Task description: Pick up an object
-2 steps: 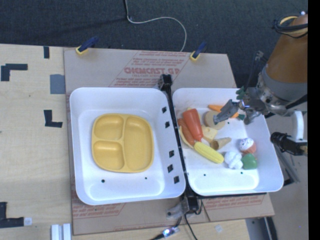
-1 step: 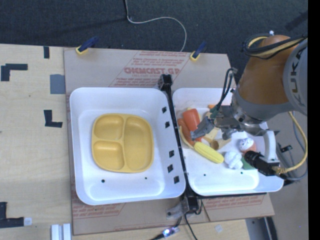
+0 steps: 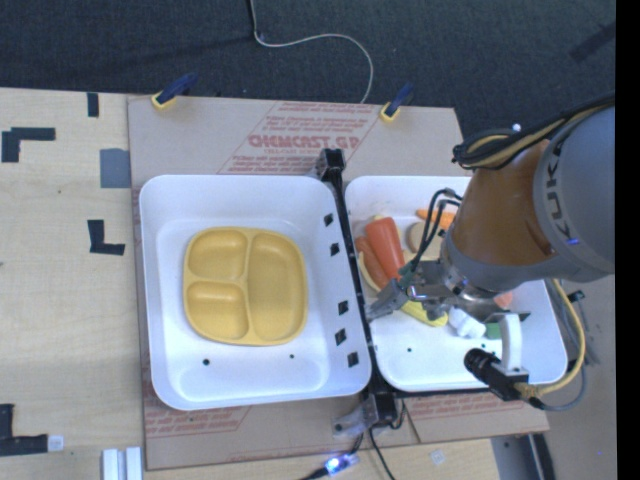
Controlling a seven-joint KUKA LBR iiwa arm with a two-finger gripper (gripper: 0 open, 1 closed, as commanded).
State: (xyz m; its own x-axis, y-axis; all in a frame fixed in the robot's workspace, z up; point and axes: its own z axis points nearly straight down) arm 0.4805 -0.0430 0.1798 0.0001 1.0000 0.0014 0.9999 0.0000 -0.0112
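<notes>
My gripper (image 3: 398,298) hangs low over the left part of the right bin (image 3: 440,368), just below the lower end of an orange carrot-shaped toy (image 3: 381,248). The carrot toy lies along the bin's left wall. A beige round item (image 3: 415,236) sits to its right, and a thin orange piece (image 3: 436,213) lies behind that. Beside the gripper a yellow item (image 3: 430,314) peeks out from under the wrist, with a white and green item (image 3: 466,323) next to it. The arm's body hides the rest of the bin's middle.
The left bin (image 3: 170,268) holds a yellow three-compartment plate (image 3: 245,285). A black divider (image 3: 345,268) runs between the two bins. A black part on a cable (image 3: 492,368) hangs near the right bin's front edge.
</notes>
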